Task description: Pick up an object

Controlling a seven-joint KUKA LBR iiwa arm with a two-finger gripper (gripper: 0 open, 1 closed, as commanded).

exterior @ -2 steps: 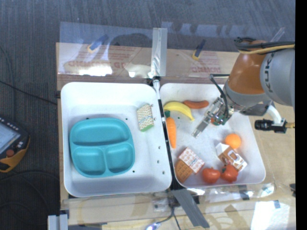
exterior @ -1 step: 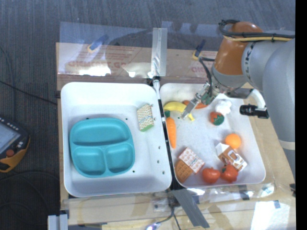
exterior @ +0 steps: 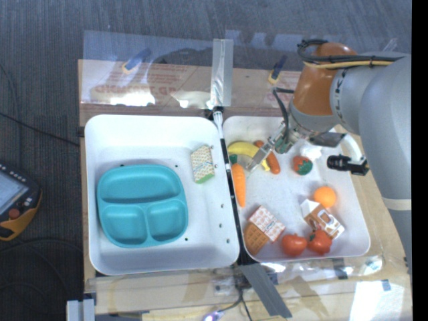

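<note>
Tool [exterior: 257,160], grip state indiscernible, among banana [exterior: 242,150] and carrot [exterior: 238,183]; crowding risks a glancing, failed grasp.

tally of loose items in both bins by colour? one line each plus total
Teal: 1, the divided plate
Yellow: 1, the banana
Orange: 3, the carrot, the round orange, the small piece by the gripper
Red: 3, two tomatoes, the strawberry
Patterned or boxed: 3, the sponge, the waffle box, the carton
Total: 11
</note>
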